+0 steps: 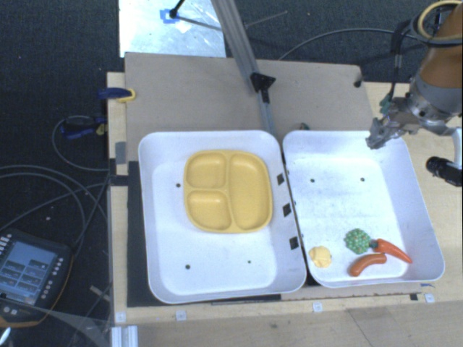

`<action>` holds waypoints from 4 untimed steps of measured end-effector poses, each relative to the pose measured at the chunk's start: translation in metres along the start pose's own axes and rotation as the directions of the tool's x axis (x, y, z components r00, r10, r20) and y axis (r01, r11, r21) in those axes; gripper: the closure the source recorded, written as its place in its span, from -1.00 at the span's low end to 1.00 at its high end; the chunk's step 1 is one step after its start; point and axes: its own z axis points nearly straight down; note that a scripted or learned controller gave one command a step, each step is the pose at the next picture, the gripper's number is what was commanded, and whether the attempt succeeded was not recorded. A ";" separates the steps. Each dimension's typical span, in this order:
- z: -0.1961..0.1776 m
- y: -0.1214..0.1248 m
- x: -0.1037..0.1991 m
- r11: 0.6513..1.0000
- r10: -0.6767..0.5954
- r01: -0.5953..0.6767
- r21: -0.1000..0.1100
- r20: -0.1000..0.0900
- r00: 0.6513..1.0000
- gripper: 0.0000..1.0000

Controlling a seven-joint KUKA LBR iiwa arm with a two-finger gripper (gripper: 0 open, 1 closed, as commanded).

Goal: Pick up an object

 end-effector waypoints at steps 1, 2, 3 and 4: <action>0.003 -0.009 0.046 1.000 0.000 0.000 0.002 -0.001 1.000 1.00; -0.008 -0.025 0.095 1.000 -0.001 0.001 0.001 -0.001 1.000 1.00; -0.006 -0.047 0.134 1.000 0.000 0.000 0.003 -0.001 1.000 1.00; 0.004 -0.061 0.181 1.000 -0.001 0.001 0.003 -0.001 1.000 1.00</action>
